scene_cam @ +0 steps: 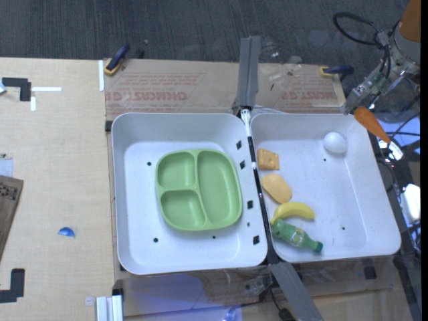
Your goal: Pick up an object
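My gripper (353, 105) hangs over the back right corner of the right bin (348, 243), reaching down from the arm at the top right. It is shut on the upper end of an orange carrot (371, 126), which slants down to the right above the bin's right rim. In the right bin lie a white ball (334, 142), an orange block (267, 159), a yellow-orange oval piece (277, 188), a yellow banana (293, 211) and a green bottle (297, 237) on its side.
The left bin (134, 152) holds a green divided plate (199, 189). A grey divider post (249, 72) stands behind the bins where they meet. Black cables (358, 29) loop near the arm. Cardboard (174, 89) lies behind the bins.
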### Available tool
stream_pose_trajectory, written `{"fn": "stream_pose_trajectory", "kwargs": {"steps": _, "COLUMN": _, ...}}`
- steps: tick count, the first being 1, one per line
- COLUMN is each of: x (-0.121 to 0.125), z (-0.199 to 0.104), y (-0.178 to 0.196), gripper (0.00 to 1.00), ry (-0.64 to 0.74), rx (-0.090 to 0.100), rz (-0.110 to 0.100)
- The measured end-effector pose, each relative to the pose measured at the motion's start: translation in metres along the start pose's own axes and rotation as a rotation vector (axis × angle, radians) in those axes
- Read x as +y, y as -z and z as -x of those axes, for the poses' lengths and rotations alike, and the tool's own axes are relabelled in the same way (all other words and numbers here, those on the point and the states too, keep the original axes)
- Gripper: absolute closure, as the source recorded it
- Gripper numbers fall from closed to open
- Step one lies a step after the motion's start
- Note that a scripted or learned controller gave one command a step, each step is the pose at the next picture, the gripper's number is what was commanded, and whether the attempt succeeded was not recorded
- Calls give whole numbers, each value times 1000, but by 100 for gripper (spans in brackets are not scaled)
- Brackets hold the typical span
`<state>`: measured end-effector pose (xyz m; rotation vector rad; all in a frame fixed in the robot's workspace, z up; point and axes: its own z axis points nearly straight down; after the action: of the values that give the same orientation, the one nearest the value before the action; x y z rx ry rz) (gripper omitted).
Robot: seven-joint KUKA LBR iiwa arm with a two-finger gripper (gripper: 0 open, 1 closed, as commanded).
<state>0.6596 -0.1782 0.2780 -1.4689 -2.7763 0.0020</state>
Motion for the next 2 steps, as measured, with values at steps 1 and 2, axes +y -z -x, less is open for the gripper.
{"fn": "stream_pose_trajectory", "kwargs": {"steps": 1, "x": 6, "z": -65, "y": -28, "gripper": 100, "ry": 129, "rx": 1, "rz": 0}}
{"fn": "stream_pose_trajectory", "kwargs": {"steps": 2, "x": 48, "z": -130, "y": -54, "gripper": 100, "ry": 148, "rx": 1, "rz": -1}}
